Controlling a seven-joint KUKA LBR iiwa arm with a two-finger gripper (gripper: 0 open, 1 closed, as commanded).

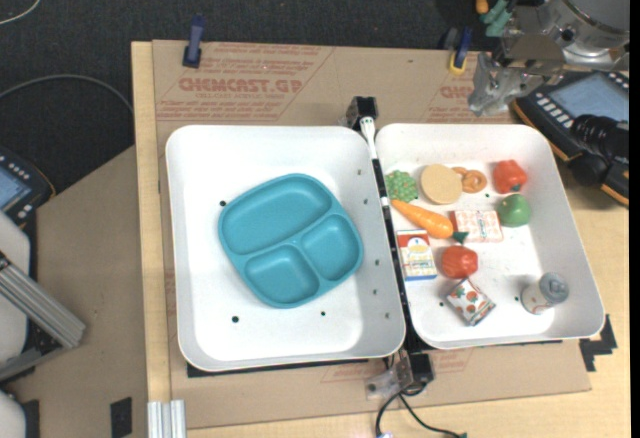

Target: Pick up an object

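The right bin (pixel 575 256) holds several toy foods: a green leafy piece (pixel 402 184), a tan round cookie (pixel 440 184), a red pepper (pixel 509 175), a green apple (pixel 515 211), an orange carrot (pixel 424 218), a red tomato (pixel 459 261), small cartons (pixel 477 225) and a grey can (pixel 543 292). My gripper (pixel 487 91) hangs above the bench just beyond the right bin's far edge, raised and well apart from every item. I see nothing held in it.
A teal divided plate (pixel 290 239) lies in the left bin (pixel 190 226). Blue clamps (pixel 193 41) pin the cardboard sheet at the back. Black devices (pixel 590 121) rest on the bench to the right of the gripper.
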